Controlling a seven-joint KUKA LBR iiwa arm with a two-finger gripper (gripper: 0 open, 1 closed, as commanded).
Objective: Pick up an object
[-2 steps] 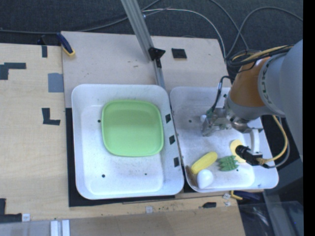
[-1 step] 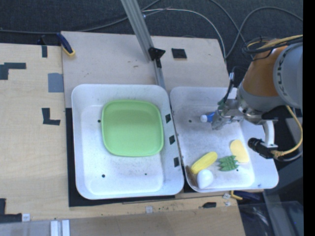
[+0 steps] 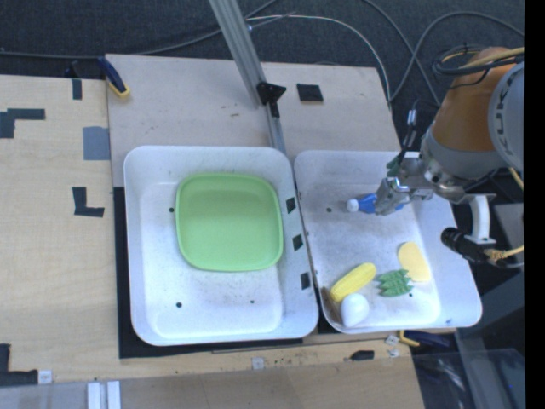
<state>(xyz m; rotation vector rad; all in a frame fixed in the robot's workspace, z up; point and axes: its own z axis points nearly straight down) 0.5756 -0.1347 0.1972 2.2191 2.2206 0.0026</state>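
My tool [image 3: 393, 192] is down in the right bin [image 3: 443, 313], near its far right side, and right at its tip sits a small blue object with a white end [image 3: 361, 204]. The blue part touches or slips under the tool, and the white end pokes out to the left. From this slant I cannot tell how the tool is set, nor whether it has hold of the blue object or merely rests beside it.

That blue object looks to me like the thing I am going for. Nearer the front of the same bin lie a yellow oval piece [image 3: 414, 262], a green leafy piece [image 3: 394, 283], a yellow corn-like piece [image 3: 352, 279] and a white ball [image 3: 354, 309], the last three close together. The left bin [image 3: 145, 228] carries a green plate [image 3: 228, 221]. Both bins sit on the desk [image 3: 51, 228].

What worries me: the blue object is small and lies flat, so if I am off-centre it could squirt out sideways when squeezed, or roll towards the bin's middle. If I have caught just its end, it could swing and drop as I lift. I am also close to the bin's right wall, and coming down crooked there could nudge the bin itself.
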